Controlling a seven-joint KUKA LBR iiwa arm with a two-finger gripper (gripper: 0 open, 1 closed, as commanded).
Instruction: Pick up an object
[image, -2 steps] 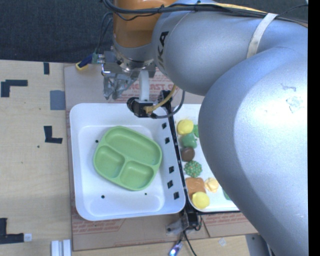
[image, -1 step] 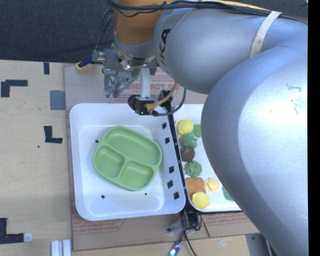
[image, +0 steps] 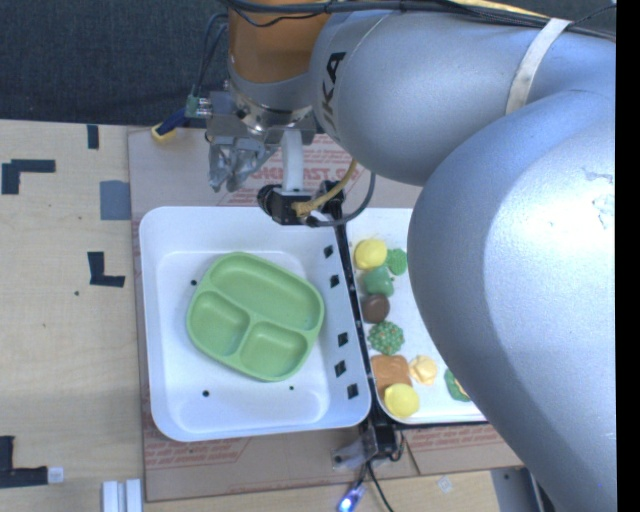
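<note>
Plastic is what you face: the green divided plate (image: 256, 316) lies flat in the left bin (image: 160, 300), likely light, stiff and slick, so take it by the raised rim. Your gripper (image: 258, 170) hangs above the bin's far edge, fingers parted, holding nothing.

We saw a pale wooden bench (image: 60, 330) marked with a few dark angular strips. On it lay a brown cardboard sheet (image: 175, 165), and on that sheet sat the left bin (image: 160, 330), white and shallow. We took this bin as our landmark. Just to its right, edge touching edge, stood the right bin (image: 425, 412), much of it hidden under the arm. Black clips ran along the seam between them. Cardboard showed beyond the left bin's far rim, and also below its near rim. Well to its left, bare bench carried a grey patch (image: 115, 199) and an L-shaped mark (image: 103, 272).
</note>
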